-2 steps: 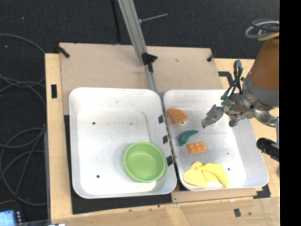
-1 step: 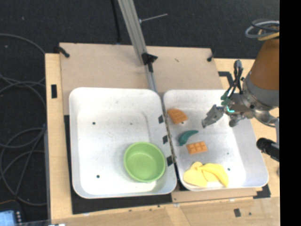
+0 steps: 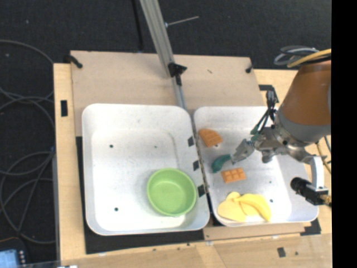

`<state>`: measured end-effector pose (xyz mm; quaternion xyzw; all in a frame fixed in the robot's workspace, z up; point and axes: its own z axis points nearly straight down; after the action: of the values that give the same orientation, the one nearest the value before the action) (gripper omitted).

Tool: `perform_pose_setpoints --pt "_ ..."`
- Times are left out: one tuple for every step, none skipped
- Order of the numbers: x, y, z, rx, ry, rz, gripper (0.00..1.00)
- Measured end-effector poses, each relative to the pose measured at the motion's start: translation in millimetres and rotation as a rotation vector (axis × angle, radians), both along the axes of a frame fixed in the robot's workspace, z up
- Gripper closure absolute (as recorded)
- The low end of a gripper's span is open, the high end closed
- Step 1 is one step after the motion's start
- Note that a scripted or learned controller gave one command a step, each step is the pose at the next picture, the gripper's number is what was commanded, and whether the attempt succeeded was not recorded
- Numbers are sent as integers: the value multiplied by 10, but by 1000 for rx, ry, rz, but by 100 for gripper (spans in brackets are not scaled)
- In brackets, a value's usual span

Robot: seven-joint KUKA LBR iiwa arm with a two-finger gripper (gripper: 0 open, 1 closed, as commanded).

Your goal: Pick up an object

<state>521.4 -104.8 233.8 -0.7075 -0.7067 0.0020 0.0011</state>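
Note:
The right bin (image 3: 279,121) holds an orange bread-like piece (image 3: 210,137), a small teal object (image 3: 221,162), an orange waffle-like block (image 3: 233,175) and a yellow banana bunch (image 3: 245,207). My gripper (image 3: 254,152) hangs over the middle of this bin, just right of the teal object and above the waffle block. Its fingers (image 3: 241,151) stand spread apart and open, with nothing between them. The grey arm with its orange band (image 3: 309,91) comes in from the right.
A green bowl (image 3: 171,191) sits in the left bin (image 3: 111,127) near its front right corner. A slanted metal pole (image 3: 162,43) rises behind the wall between the bins. Cables lie on the dark floor at the left.

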Motion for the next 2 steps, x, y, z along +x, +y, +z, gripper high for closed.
perform_pose_setpoints --pt "-22 -21 -634 1 1 0 0" --pt "-13 -1 -1263 0 1 0 0"
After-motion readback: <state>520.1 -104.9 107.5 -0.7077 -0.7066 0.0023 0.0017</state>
